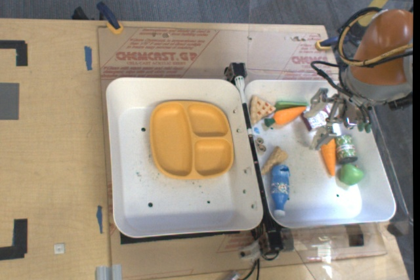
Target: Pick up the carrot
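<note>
Over right bin (367,210): gripper (330,122) hovers w/ metal fingers (319,101) spread, nothing betw. them. Two carrots present: one w/ green top (287,115) just left of gripper, another (328,155) just below it, beside green bottle (346,149). Step: approach, pre-grasp. Next likely needs descent astride one carrot, then closure.

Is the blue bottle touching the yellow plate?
Apart. In the camera view the blue bottle lies in the right bin, the yellow plate in the left bin, with the bin walls between them.
</note>
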You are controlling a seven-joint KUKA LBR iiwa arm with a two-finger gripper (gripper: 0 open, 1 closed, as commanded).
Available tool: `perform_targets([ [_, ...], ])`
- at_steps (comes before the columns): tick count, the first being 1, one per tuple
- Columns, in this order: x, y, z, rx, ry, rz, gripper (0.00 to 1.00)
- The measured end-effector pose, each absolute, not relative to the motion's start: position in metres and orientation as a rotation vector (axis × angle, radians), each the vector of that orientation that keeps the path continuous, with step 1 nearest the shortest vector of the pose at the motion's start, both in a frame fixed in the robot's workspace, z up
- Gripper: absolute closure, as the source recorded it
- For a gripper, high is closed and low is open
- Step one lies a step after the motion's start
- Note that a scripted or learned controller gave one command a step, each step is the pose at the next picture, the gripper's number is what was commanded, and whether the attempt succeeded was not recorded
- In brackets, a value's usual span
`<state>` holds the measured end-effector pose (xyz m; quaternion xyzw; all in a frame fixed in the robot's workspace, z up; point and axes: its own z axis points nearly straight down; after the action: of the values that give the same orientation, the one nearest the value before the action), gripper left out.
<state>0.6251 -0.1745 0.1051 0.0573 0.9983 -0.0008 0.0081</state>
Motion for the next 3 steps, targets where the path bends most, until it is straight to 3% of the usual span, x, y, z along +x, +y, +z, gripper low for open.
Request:
perform_targets([
  [1,0.604,-0.178,0.103,0.253,3.084,-0.001,0.0],
  [2,0.611,-0.178,0.12,0.248,3.061,-0.007,1.0],
  [3,0.545,-0.174,0.093,0.002,3.14,0.002,1.0],
])
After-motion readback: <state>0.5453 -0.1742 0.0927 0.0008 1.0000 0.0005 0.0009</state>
